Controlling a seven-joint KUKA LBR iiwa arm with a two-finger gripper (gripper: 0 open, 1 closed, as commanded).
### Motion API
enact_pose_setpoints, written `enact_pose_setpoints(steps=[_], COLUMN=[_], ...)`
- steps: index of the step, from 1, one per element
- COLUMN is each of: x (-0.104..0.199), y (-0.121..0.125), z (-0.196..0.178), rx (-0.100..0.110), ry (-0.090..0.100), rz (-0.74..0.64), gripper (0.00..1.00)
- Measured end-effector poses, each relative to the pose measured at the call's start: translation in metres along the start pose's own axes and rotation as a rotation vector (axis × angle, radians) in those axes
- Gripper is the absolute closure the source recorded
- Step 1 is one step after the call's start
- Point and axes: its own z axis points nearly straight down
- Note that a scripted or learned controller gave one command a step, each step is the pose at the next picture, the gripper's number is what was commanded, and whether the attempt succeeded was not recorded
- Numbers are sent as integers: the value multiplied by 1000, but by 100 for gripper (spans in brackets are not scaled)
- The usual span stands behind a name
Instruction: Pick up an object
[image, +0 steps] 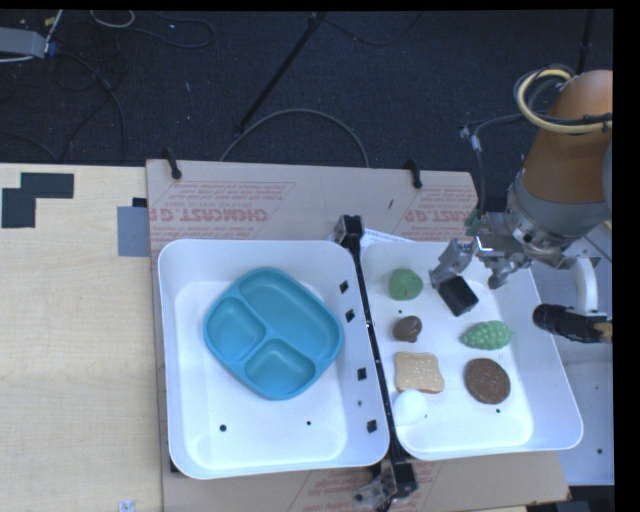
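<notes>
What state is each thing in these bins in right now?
Blue tray: flat in the left bin, compartments bare.
Green ball: loose in the right bin.
Toast: lying flat.
Brown disc: lying flat.
Gripper: above the right bin, holding nothing visible.

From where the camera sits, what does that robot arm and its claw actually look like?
The arm is a thick, rounded limb: an orange band up top, grey metal below. A yellowish cable loops around its upper part, and thin dark wires trail off its side. At the end sits the gripper, a grey metal assembly with angular linkages and dark finger tips. No lettering or markings are legible on it.
</notes>
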Motion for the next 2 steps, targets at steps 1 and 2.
enact_pose_setpoints(steps=[1,2], x=[0,5], y=[2,3], z=[-5,59], rx=[-9,-4], ry=[-1,0], rz=[-2,-2], gripper=[0,0])
